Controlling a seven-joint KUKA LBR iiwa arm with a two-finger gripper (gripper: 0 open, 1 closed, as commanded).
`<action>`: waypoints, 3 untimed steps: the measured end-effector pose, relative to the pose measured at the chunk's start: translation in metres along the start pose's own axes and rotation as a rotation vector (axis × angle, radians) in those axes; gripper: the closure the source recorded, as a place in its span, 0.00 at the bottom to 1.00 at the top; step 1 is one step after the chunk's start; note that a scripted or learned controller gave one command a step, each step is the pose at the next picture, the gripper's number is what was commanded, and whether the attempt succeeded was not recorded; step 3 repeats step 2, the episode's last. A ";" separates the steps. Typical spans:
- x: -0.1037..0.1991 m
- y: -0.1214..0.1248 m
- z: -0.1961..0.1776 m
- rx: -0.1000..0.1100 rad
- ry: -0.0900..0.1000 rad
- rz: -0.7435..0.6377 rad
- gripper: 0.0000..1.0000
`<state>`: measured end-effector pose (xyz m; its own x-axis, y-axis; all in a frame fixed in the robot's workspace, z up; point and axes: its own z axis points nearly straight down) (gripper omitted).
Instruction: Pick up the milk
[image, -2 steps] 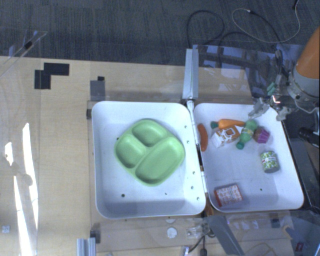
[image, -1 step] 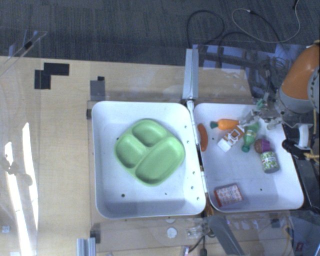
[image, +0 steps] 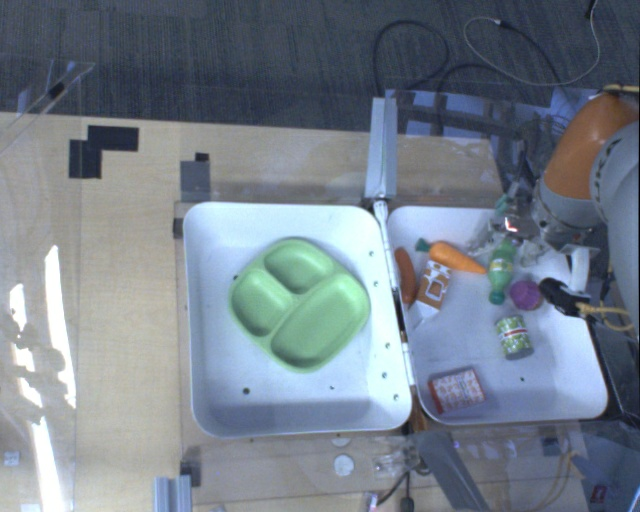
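The milk (image: 432, 287) is a small white carton with an orange-brown label. It lies on its side in the left part of the right bin (image: 560, 395), between a sausage and a carrot. My gripper (image: 510, 224) hangs over the bin's far right corner, up and to the right of the milk and well apart from it. Just below the gripper stands a green bottle. The arm's orange band (image: 590, 135) is at the view's right edge.
A sausage (image: 404, 275) lies along the right bin's left wall. A carrot (image: 457, 258), a green bottle (image: 500, 270), a purple ball (image: 524, 294), a green can (image: 515, 336) and a red packet (image: 456, 389) share that bin. The left bin (image: 215, 400) holds a green divided plate (image: 300, 303).
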<state>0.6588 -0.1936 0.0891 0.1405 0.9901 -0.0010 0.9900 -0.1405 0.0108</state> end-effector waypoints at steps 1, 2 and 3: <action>0.002 0.002 -0.013 -0.006 -0.002 -0.007 1.00; 0.021 -0.031 -0.085 0.003 0.001 0.051 1.00; 0.021 -0.031 -0.085 0.003 0.001 0.051 1.00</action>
